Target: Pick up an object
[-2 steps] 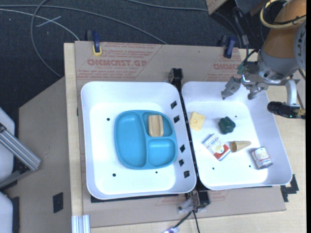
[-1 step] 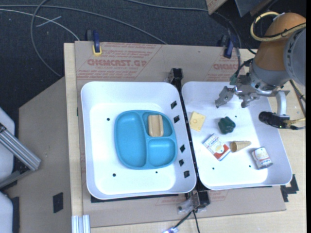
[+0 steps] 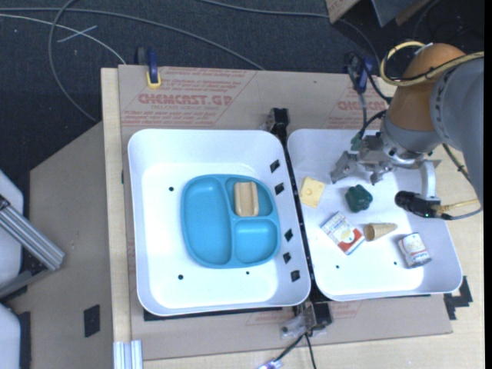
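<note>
Nothing is lifted yet: the gripper [image 3: 360, 169] hangs over the right bin [image 3: 438, 279], fingers seemingly spread and empty — just above the dark green object [image 3: 358, 198], which lies on the bin floor. The grasp and lift remain.

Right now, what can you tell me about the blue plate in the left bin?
The blue divided plate looks like smooth plastic, a rounded square with three compartments: one large on the left and two smaller on the right. It lies flat near the middle of the left bin. A tan, bread-like block rests in its upper right compartment.
</note>
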`<state>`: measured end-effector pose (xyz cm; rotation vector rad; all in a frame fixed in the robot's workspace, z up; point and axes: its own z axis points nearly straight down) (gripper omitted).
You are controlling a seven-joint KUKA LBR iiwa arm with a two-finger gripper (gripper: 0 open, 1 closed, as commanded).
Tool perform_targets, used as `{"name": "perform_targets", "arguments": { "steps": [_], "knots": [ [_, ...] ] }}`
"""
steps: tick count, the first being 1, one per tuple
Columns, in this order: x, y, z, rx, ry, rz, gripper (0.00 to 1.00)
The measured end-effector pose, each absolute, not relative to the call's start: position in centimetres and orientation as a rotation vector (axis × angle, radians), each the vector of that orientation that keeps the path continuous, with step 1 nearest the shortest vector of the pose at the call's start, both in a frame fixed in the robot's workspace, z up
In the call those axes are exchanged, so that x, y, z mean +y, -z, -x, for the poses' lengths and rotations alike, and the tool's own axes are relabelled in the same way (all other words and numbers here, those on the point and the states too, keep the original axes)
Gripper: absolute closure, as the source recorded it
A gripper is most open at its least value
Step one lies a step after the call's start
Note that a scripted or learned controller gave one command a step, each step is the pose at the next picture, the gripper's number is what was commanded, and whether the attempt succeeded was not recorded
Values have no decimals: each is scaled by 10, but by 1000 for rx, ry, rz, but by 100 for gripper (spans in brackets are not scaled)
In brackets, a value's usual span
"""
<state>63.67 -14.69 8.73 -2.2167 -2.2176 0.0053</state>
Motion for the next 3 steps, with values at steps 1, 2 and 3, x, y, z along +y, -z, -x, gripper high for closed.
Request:
{"name": "perform_targets", "arguments": {
  "steps": [1, 2, 3],
  "knots": [
    [-147, -103, -639, -2222, 2, 2221, 100],
    [-148, -168, -642, -2227, 7, 2225, 100],
    [-150, -233, -643, -2227, 6, 2225, 100]
  ]
}}
